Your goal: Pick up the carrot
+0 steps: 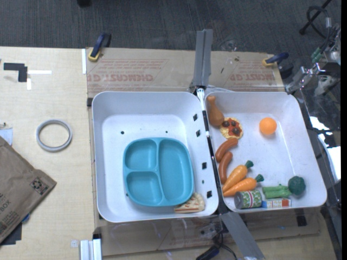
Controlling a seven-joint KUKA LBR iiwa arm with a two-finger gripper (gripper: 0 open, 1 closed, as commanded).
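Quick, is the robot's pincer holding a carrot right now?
Pincer: cannot be told. Both carrots lie loose in the right bin.

Two carrots (pixel 236 175), two sausages (pixel 226 148), perhaps.

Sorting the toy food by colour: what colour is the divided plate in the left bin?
Teal blue, shown in the camera view: the divided plate.

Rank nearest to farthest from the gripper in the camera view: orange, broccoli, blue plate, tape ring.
Gripper, upper right.
1. orange, upper right bin
2. broccoli, right bin corner
3. blue plate, left bin
4. tape ring, far left
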